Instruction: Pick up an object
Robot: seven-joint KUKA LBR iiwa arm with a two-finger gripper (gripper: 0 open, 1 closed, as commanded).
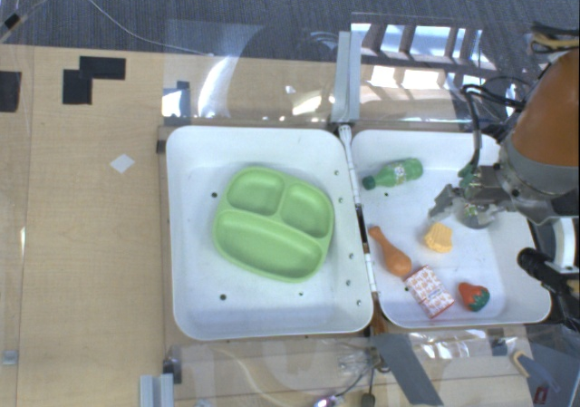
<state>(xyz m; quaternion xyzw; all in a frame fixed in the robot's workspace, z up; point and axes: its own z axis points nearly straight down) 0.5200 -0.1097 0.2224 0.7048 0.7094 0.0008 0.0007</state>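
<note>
A: What is the pincer (pixel 465 207) doing?

B: It hovers in the right bin (pixel 507 310); how far open, I cannot tell.

A: And the objects?

B: One yellow piece (pixel 439 237) just below it, one green bottle (pixel 393 173) up-left, one carrot (pixel 391 251), one packet (pixel 429 293), one strawberry (pixel 474 296); one green tray (pixel 275 224) far left.

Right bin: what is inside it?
A green bottle, yellow piece, carrot, patterned packet and strawberry. The hand and arm cover the bin's far-right part.
</note>
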